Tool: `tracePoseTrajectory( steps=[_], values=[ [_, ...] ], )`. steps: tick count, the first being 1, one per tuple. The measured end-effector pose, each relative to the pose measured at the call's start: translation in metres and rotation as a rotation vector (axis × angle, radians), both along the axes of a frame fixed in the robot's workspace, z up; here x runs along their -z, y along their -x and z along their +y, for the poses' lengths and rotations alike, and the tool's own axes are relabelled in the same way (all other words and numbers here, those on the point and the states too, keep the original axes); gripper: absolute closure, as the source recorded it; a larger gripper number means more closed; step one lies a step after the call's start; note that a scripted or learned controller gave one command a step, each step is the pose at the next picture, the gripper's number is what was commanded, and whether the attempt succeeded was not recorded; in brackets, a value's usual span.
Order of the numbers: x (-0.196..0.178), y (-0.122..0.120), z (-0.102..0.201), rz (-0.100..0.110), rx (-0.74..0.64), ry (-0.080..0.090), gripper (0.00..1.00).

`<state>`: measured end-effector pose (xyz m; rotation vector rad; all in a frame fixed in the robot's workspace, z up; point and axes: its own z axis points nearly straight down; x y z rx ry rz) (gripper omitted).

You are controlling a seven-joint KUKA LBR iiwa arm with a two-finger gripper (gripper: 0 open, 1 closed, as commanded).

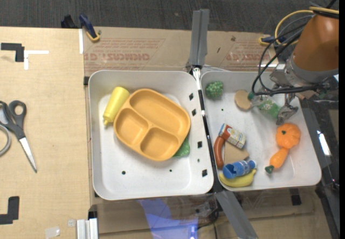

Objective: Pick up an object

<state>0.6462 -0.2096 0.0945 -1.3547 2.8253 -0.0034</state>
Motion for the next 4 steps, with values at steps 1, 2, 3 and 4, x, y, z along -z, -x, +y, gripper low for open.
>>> tracePoseTrajectory(
  steps=[1, 2, 3, 4],
  values=[
    [0.001, 0.058, 0.008, 0.004, -0.016, -0.001, 0.0],
    [0.002, 0.136, -0.004, 0.004, 0.024, 0.0, 0.0],
    [-0.001, 0.144, 0.064, -0.009, -0.021, 0.002, 0.0],
    [0.002, 0.122, 0.071, 0.005, -0.057, 0.0, 0.0]
  ],
)
